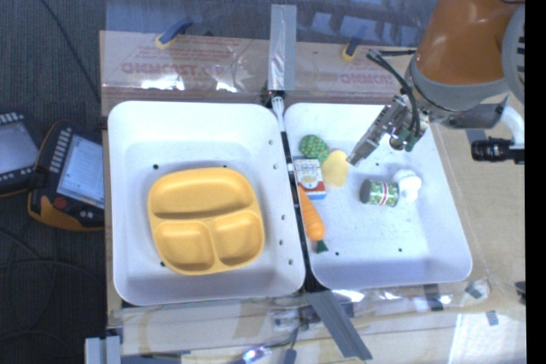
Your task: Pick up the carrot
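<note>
Orange carrot [313, 217] lies along the right bin's [426, 260] left wall, at nine o'clock; gripper [357, 156] hovers at two o'clock from it, beside the lemon [336, 168], fingers together, gripping nothing.

A single fixed camera is looking down at a slant from above the surface [478, 209], taking in both white bins: the left bin [128, 183] and the right bin [444, 217] are lying side by side mid-frame. The arm [465, 21] is entering from the right; floor is showing along the top.
</note>
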Tool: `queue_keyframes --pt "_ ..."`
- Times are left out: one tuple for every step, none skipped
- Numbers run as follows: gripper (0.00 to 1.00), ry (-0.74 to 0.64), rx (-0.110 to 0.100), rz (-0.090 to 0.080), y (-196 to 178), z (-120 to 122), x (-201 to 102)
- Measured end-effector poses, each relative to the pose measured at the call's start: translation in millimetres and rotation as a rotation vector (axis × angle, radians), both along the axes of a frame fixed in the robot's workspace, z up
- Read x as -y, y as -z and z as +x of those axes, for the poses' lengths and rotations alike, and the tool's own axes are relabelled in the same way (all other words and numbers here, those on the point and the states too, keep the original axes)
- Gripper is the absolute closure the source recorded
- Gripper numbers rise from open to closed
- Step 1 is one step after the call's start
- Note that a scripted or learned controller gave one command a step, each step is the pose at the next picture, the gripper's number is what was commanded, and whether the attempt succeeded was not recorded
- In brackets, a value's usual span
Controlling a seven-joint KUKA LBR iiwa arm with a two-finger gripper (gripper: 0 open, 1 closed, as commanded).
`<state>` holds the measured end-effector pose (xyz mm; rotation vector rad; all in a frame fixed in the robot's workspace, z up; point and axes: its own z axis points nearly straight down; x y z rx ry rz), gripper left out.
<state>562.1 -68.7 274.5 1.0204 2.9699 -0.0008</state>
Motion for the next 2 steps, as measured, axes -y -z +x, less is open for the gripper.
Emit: queue_keyframes --pt "1.0 -0.012 -0.001 0.002 -23.6 26.6 -6.7" --pt "0.0 -0.012 -0.001 0.002 -23.5 26.6 -6.7"
